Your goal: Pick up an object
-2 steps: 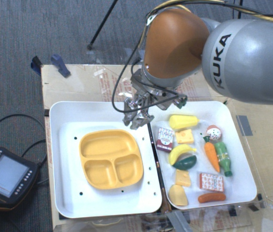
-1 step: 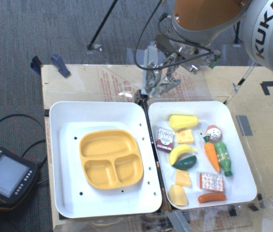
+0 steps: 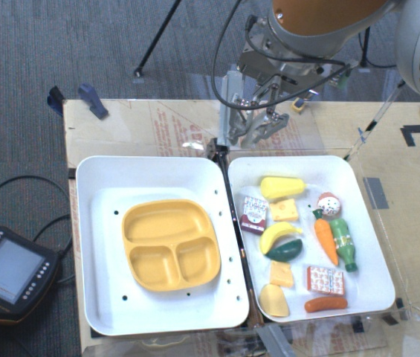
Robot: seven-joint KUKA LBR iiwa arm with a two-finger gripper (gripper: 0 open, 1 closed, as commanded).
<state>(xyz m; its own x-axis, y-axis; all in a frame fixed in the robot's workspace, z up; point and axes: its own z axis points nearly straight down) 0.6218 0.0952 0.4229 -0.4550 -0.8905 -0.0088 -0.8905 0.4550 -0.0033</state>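
Nearest, the right bin point(image 3: 369, 199) holds crowded toy food: sausage point(image 3: 325, 303), carrot point(image 3: 326, 240), banana point(image 3: 278, 235); labels unreadable. The left bin point(image 3: 98, 199) holds a yellow tray point(image 3: 170, 244). Beyond the far rims, the claw point(image 3: 258, 129) hangs over bare bench point(image 3: 143, 129), fingers apart, gripping nothing.

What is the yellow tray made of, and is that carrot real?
The yellow tray looks like smooth, matte plastic: one even colour, moulded compartments. The carrot seems a plastic toy: flat, uniform orange and a slight shine, though this view can't confirm it.
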